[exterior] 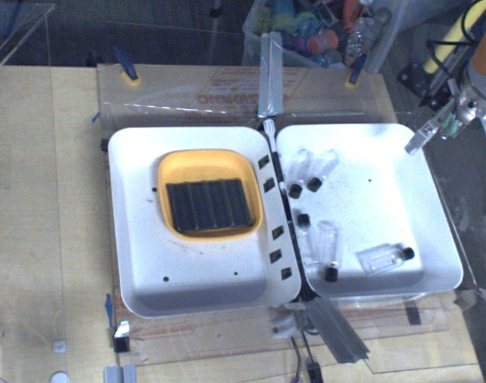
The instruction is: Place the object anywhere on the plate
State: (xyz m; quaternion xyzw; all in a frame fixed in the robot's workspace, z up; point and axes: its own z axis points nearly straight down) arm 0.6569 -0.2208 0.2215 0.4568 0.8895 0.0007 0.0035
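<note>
Two shallow white plastic bins side by side on the tan table [43, 214], glossy, rounded corners. Left bin [135, 270] carries the plate [209, 195]: orange-yellow, rounded-square, raised rim, sitting toward the bin's far right part. A dark ribbed rectangular object [208, 205] lies flat in the plate's well, parallel grooves running front to back, inside the rim.

Right bin [386, 174] holds several small clear vials with black caps, all lying down: two [314, 166] near the far left corner just beside the divider, one or two [326, 250] along the left wall toward the near edge, one squarer clear bottle [384, 257] close to the near right corner, cap pointing right. They read as transparent glass or plastic, hard to separate from the white floor.

A strip with black square marks [274, 214] runs along the seam between the bins. Grey metal bar [270, 74] stands at the far end of the seam, another [334, 333] slants off the near end. Clear tub of coloured toys [322, 14] beyond the table's far edge.

Tool [434, 130] is above the right bin's far right corner, well clear of the vials and the plate, nothing seen in it; can't tell whether it's apart or together at this size
</note>
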